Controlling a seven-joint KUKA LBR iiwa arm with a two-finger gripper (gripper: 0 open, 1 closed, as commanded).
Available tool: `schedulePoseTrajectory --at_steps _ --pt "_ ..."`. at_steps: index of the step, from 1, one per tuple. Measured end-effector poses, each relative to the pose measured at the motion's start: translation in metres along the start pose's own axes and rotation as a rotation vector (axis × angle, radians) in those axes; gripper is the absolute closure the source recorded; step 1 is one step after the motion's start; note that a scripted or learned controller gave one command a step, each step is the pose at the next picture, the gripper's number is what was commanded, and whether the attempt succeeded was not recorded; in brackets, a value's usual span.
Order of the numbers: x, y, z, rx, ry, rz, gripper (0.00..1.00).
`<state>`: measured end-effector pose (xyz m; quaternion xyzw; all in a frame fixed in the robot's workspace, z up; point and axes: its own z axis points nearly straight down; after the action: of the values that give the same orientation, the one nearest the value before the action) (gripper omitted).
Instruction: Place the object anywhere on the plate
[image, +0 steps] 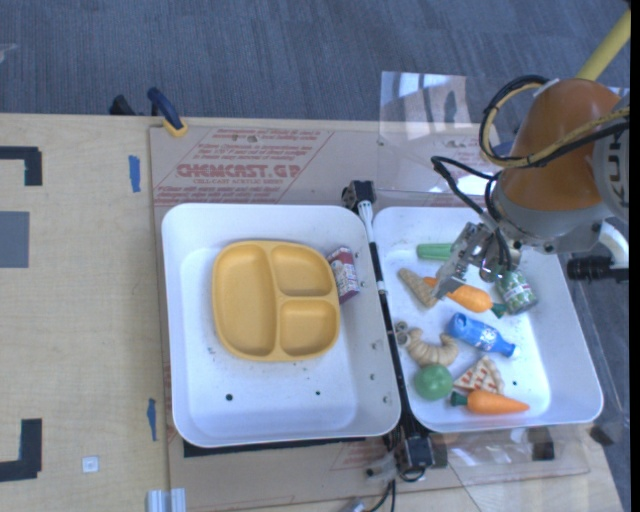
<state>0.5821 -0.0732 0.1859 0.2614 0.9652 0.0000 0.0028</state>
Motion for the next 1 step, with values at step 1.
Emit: schedulePoseTrajectory --at_steps 1 --pt "0.0069 0.0248 -0.0893 -0.005 -0.008 -0.308 1.00"
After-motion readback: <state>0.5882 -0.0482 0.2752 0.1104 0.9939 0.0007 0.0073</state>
